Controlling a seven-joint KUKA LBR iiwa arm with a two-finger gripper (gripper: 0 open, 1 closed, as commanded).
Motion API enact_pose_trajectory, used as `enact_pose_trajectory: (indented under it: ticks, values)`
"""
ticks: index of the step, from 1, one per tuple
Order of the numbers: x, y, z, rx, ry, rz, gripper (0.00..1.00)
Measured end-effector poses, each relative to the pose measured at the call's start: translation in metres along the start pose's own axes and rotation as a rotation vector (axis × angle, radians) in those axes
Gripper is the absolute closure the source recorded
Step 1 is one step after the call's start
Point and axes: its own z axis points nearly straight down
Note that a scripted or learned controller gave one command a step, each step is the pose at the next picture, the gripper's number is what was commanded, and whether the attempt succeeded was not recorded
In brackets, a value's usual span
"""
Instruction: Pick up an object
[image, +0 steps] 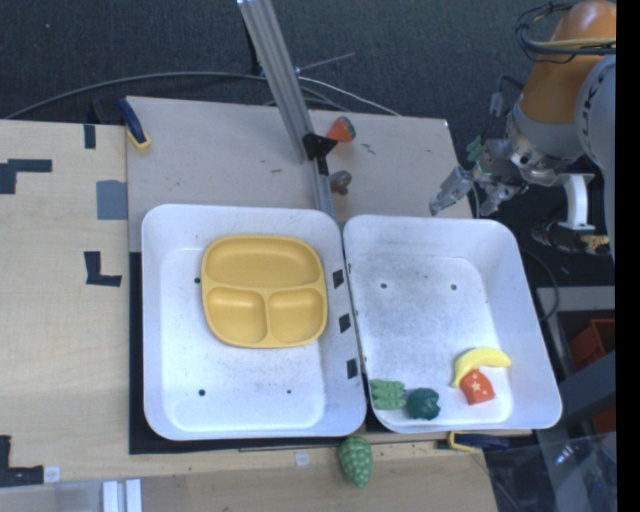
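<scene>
yellow divided plate (265, 290) in left bin (160, 330), toy foods in right bin (440, 250)

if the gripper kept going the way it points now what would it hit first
The gripper points down-left from above the right bin's back corner. Going straight on, it would probably meet that bin's bare floor first; the toys sit at the near edge. Depth is unclear.

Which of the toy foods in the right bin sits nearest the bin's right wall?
The red strawberry-like piece, tucked under the yellow banana. The two green pieces lie further left along the near wall of the right bin.
</scene>
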Motion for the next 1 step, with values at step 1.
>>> enact_pose_trajectory:
  ticks: [1]
  values:
    - [-0.0001, -0.0001, 0.0000, 0.001, 0.000, 0.000, 0.00]
